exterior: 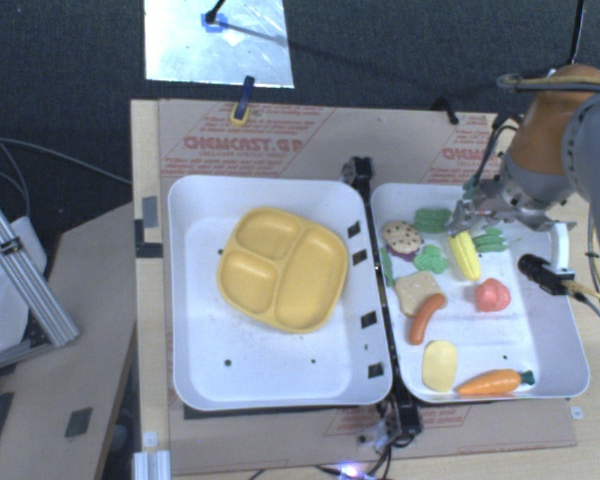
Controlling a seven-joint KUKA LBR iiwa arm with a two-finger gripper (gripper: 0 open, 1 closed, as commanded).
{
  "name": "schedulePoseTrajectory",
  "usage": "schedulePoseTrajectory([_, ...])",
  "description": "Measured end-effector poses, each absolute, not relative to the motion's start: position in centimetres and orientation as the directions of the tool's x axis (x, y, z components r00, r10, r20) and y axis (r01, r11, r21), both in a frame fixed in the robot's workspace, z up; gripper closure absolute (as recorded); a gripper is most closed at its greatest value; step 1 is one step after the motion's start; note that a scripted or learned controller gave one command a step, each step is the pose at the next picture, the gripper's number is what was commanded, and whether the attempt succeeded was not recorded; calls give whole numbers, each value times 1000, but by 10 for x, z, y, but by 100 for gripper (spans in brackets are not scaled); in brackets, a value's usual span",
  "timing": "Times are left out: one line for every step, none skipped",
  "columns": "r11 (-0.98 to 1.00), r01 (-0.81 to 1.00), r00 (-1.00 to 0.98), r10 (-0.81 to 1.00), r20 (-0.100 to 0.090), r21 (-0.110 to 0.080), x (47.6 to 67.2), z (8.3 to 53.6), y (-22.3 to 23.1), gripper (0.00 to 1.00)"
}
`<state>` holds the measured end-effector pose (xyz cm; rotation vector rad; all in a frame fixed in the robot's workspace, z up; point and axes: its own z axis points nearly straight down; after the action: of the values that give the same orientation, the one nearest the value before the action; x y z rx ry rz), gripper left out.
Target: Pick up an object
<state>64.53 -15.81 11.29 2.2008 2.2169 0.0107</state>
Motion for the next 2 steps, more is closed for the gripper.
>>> schedulePoseTrajectory([13, 1000, -13, 1000, 0, 11, 665, 191, -70, 100])
schedulePoseTrajectory([11, 1000, -11, 1000, 2, 4, 669, 185, 2, 100])
